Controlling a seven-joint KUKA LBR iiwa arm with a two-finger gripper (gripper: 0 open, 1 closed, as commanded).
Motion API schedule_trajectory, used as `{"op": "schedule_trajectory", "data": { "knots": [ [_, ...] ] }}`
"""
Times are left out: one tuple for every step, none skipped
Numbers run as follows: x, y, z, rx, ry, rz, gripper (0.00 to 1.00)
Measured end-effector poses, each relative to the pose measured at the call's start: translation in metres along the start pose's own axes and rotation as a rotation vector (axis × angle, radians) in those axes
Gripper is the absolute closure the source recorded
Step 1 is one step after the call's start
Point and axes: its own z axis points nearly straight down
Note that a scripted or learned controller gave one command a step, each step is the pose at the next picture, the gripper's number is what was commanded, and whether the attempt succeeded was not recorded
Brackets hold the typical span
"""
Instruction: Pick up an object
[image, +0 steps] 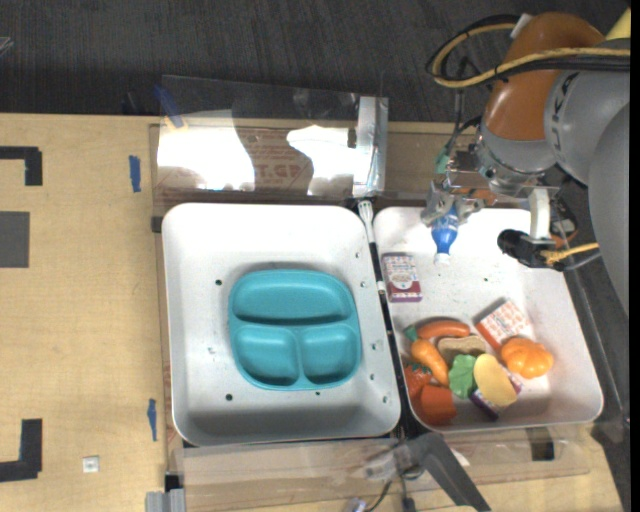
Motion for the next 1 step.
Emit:
{"op": "schedule_trajectory", "data": {
  "knots": [
    [-0.0072,-0.0393,-0.0245,0.009,0.002,-0.250,1.00]
  ]
}}
